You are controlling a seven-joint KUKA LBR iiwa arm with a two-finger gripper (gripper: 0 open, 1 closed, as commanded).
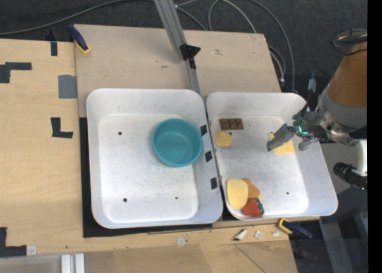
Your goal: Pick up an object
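Note:
My gripper [293,139] hangs over the right side of the right bin [316,197], reaching in from the right, and is open. A yellow wedge [285,147] lies on the bin floor just below and between the fingers; nothing is lifted. Also in this bin are a brown chocolate bar [231,124], a small yellow piece [223,139], and at the front a pale yellow fruit [237,192] beside an orange piece [253,190] and a red strawberry [253,208]. A teal bowl [176,141] sits in the left bin [113,206].
A grey metal pole [170,15] slants over the bench behind the bins. Cables [250,3] loop at the back right. A blue and yellow clamp [79,39] sits at the bench's far left corner, and another clamp [293,227] lies in front of the right bin.

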